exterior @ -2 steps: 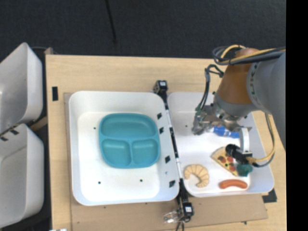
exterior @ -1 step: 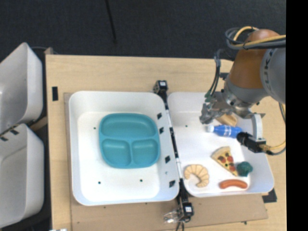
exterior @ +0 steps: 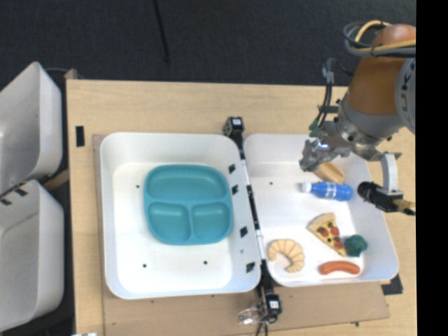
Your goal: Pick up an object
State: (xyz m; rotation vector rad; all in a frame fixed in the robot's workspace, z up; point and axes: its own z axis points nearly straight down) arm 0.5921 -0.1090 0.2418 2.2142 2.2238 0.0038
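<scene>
Nearest the front of the right bin (exterior: 392, 268) lie the sausage (exterior: 340, 267) and croissant (exterior: 287, 255). The blue bottle (exterior: 329, 190) lies farther back, long axis 3-to-9 — the gripper (exterior: 315, 155) hovers at its 11 o'clock, beside a tan wedge (exterior: 330, 171).

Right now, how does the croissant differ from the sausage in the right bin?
The croissant is pale tan and curved into a crescent; the sausage is red-orange and nearly straight. The croissant looks thicker, the sausage slimmer. The croissant lies near the bin's left wall, the sausage further right. Both rest near the front rim of the right bin.
</scene>
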